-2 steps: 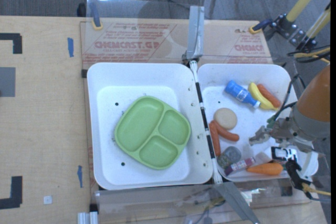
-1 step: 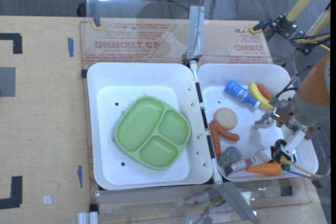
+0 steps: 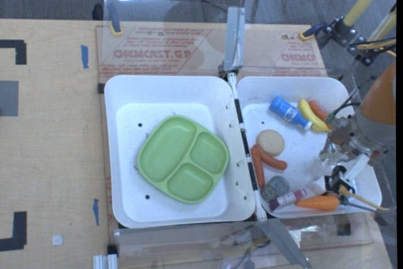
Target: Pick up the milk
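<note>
The gripper [image 3: 340, 181] hangs low in the right bin [image 3: 252, 94], near its right wall; whether its fingers are spread or closed cannot be told. The milk [image 3: 290, 112] (a blue bottle lying on its side) rests in that bin's upper part, just beside the banana [image 3: 313, 116]. The green tray [image 3: 184, 159] sits in the left bin [image 3: 119, 135].

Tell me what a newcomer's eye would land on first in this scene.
First, the green divided plate, lying alone in the left bin. Next, the clutter in the right bin: a blue bottle, a banana, a carrot and more. The gripper hangs over that bin's right side, just above the carrot.
</note>
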Controlling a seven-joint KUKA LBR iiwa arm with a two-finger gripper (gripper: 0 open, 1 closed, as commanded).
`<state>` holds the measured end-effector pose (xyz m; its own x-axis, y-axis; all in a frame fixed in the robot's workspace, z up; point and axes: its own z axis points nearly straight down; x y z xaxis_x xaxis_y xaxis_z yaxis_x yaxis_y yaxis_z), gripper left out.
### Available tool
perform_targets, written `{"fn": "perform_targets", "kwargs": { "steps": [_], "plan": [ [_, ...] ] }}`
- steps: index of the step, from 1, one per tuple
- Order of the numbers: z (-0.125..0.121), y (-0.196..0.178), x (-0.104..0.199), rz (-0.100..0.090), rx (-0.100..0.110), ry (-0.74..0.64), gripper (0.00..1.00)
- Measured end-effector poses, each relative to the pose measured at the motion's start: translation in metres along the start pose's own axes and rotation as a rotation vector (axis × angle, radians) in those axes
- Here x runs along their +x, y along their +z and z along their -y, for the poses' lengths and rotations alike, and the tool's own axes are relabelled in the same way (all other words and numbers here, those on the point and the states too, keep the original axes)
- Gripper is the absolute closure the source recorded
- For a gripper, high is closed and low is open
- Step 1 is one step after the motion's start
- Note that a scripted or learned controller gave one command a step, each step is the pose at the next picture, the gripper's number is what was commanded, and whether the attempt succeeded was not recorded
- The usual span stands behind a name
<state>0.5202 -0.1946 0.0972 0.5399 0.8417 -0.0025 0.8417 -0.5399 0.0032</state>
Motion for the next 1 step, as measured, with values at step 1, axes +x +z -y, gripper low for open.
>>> {"fn": "perform_targets", "kwargs": {
  "steps": [1],
  "plan": [
    [-0.0151, 0.0098, 0.0076, -0.002, 0.000, -0.019, 1.00]
  ]
}}
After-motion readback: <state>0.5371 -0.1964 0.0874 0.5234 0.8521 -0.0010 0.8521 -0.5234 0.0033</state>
